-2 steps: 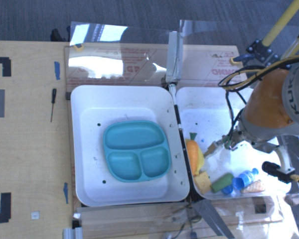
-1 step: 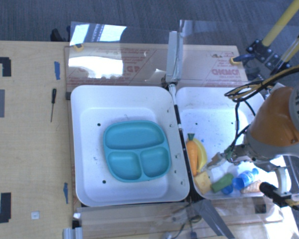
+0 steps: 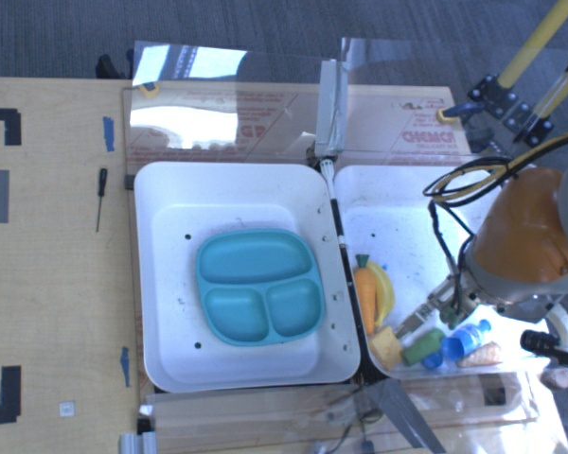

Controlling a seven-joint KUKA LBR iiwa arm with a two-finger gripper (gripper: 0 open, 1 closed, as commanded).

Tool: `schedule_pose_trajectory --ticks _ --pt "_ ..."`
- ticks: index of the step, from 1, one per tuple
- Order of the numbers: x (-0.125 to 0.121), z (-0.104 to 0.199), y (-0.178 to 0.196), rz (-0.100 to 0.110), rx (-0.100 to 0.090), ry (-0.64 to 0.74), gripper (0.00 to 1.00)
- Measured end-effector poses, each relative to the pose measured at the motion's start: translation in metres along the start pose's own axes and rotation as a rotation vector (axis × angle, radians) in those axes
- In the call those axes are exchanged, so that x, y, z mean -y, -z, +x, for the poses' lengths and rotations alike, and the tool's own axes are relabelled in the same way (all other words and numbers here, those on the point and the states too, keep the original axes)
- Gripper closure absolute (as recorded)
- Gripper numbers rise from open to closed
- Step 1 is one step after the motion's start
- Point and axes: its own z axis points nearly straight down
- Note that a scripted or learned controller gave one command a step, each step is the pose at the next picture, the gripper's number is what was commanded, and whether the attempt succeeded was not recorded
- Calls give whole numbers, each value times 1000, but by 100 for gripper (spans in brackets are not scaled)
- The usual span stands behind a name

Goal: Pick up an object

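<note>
1. The arm's orange band (image 3: pixel 523 230) looms closest, at the right edge of the frame.
2. Below it, the gripper (image 3: pixel 418 323) hangs low in the right bin (image 3: pixel 383 206); whether its jaws are apart cannot be told.
3. Just beside it lie a carrot (image 3: pixel 367 297), banana (image 3: pixel 383 291), green object (image 3: pixel 422 349) and blue bottle (image 3: pixel 462 341).
4. A teal divided plate (image 3: pixel 258 285) sits in the left bin (image 3: pixel 170 253).

A blue divided plate (image 3: pixel 259 286) lies in the middle of the left bin (image 3: pixel 161 206). In the right bin (image 3: pixel 379 206), beside the wall shared with the left bin, rest a carrot (image 3: pixel 366 296) and a banana (image 3: pixel 383 289) (touching). Past them, the end effector (image 3: pixel 418 322) sits low over a yellow block (image 3: pixel 385 347), a green piece (image 3: pixel 422 349) and a blue bottle (image 3: pixel 462 341)
</note>
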Motion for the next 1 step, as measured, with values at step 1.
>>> schedule_pose_trajectory --ticks 1 --pt "-23 -5 -1 6 -6 -295 0"
